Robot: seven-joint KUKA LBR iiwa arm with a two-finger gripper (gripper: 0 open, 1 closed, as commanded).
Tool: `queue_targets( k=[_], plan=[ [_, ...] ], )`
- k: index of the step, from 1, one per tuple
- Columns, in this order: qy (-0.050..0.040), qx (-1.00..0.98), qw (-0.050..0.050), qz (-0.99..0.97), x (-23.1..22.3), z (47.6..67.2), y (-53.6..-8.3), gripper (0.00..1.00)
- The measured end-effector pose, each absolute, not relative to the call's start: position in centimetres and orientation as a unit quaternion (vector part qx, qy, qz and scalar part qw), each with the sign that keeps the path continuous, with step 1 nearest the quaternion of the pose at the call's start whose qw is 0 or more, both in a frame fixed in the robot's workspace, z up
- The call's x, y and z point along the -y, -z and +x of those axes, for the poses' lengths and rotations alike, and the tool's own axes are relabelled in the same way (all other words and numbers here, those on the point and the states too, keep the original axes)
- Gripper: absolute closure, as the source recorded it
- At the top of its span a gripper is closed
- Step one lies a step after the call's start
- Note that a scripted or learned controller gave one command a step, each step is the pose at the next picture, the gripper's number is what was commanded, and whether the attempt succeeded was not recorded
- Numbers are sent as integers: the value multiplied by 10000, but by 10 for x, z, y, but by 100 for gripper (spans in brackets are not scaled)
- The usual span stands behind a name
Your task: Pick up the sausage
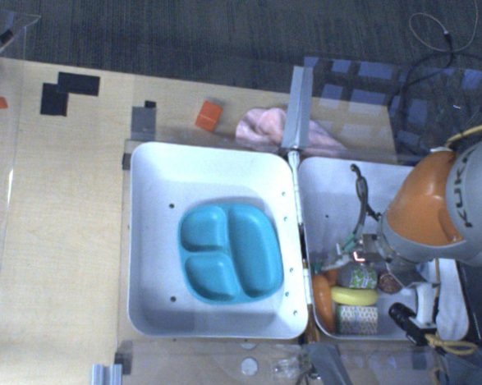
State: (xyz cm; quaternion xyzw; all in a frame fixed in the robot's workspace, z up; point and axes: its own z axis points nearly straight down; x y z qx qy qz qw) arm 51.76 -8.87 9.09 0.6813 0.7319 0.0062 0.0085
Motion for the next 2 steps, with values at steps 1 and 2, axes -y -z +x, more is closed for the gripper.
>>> queue_targets(
  k=[1, 2],
  plan=[
    [-91, -7325, 134, 6805, 88, 522, -104, 100],
    [-23, -6180, 26, 7861, 47, 597, -186, 100]
  ],
)
